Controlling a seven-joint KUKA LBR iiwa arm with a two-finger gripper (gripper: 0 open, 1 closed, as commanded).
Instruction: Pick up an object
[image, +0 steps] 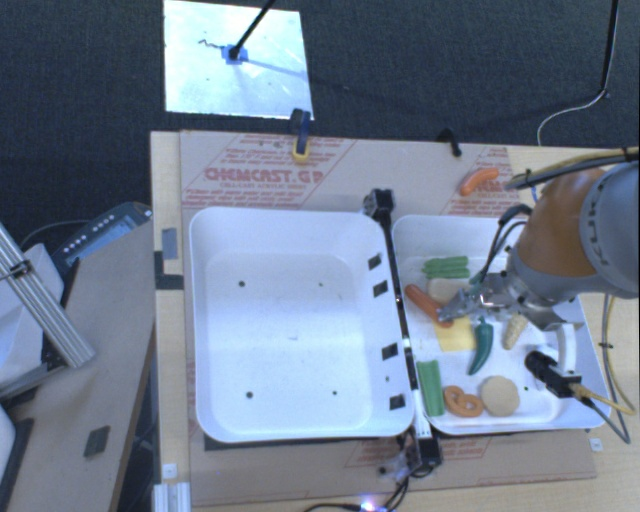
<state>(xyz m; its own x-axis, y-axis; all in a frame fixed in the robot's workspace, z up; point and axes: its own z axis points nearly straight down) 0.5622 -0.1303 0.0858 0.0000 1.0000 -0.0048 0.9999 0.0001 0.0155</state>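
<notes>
Gripper (458, 308) low in right bin (575, 412) | jaw state: cannot tell | carrot (425, 303) touching its tip, yellow block (458, 338) just below | toys clustered, hence crowded approach

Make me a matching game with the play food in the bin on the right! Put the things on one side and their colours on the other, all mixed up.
Things:
1. pepper
2. pretzel
3. round bun
4. square slice

Colours:
A. tan
B. yellow
C. dark green
D. orange

Pairs: 1-C, 2-D, 3-A, 4-B
</notes>
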